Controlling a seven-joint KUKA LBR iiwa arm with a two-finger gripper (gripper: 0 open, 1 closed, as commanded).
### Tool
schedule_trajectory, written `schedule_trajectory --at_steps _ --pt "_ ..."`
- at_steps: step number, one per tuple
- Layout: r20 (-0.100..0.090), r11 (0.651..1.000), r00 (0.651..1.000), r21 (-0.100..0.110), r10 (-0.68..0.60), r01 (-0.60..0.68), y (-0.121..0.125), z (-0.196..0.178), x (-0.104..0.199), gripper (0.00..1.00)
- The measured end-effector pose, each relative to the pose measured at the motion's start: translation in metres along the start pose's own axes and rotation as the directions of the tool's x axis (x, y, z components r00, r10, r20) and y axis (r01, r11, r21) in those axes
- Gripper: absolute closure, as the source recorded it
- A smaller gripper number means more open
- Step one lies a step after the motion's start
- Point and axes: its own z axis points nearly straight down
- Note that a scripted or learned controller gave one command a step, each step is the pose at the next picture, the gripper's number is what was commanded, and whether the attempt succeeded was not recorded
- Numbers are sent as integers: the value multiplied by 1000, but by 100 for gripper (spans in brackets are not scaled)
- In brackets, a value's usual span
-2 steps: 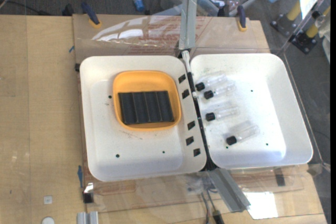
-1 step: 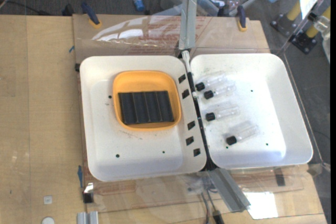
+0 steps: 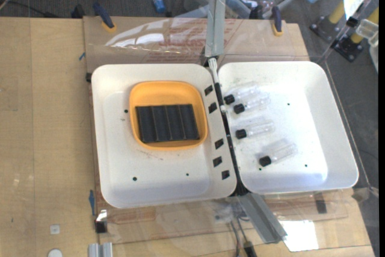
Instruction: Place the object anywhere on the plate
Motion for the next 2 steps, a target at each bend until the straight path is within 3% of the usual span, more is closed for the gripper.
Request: schedule_trajectory --at_steps 1,2 --pt "-1 957 957 -1 -289 289 -1 3 -1 100" --pt "2 778 778 -1 -628 628 0 1 -1 100"
